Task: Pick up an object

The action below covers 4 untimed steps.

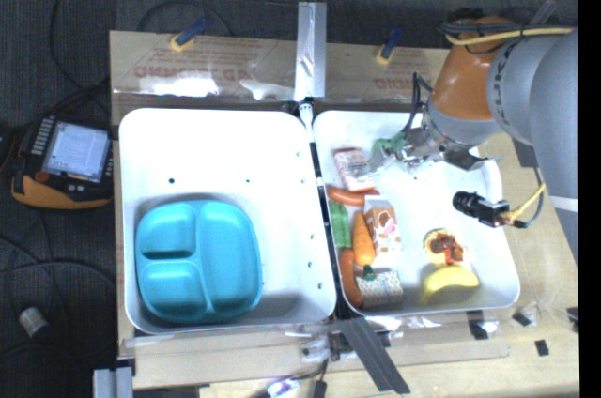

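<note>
- Grey and orange, the arm (507, 86) reaches in from the right, its gripper (406, 147) low over the far part of the right bin (498, 237).
- Whether the gripper is wide or narrow cannot be told; something green sits at its tip.
- Just beside it lies a packet (351, 164), with a sausage (349, 195) near that.
- Nearer the front: carrot (362, 235), carton (383, 229), banana (449, 280), a round toy (444, 246).
- The left bin (216, 143) holds a teal tray (199, 258).
</note>
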Motion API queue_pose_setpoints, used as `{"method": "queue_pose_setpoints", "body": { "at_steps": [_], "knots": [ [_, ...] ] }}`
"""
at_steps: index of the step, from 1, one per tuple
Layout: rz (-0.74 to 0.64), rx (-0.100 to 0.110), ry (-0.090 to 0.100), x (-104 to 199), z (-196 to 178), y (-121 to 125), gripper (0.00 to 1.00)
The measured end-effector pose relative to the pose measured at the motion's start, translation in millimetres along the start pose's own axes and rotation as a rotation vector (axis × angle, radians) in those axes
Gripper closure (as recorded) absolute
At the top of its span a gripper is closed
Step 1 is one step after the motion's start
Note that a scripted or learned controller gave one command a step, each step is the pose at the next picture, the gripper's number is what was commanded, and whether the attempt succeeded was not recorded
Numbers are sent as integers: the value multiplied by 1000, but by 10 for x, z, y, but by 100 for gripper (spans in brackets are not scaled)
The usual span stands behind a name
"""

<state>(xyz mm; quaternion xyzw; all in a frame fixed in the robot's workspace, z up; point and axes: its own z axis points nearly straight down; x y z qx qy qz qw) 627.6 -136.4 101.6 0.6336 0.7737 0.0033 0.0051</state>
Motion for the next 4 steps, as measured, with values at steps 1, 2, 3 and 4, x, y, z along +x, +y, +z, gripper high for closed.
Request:
{"method": "queue_pose_setpoints", "body": {
  "at_steps": [1, 2, 3, 4],
  "knots": [
    [-420, 11, 7, 500, -685, -624, 0],
    [-418, 5, 4, 498, 25, -1008, 0],
    [-419, 4, 6, 507, -68, -997, 100],
    [-329, 12, 5, 920, -820, -273, 100]
  ]
}}
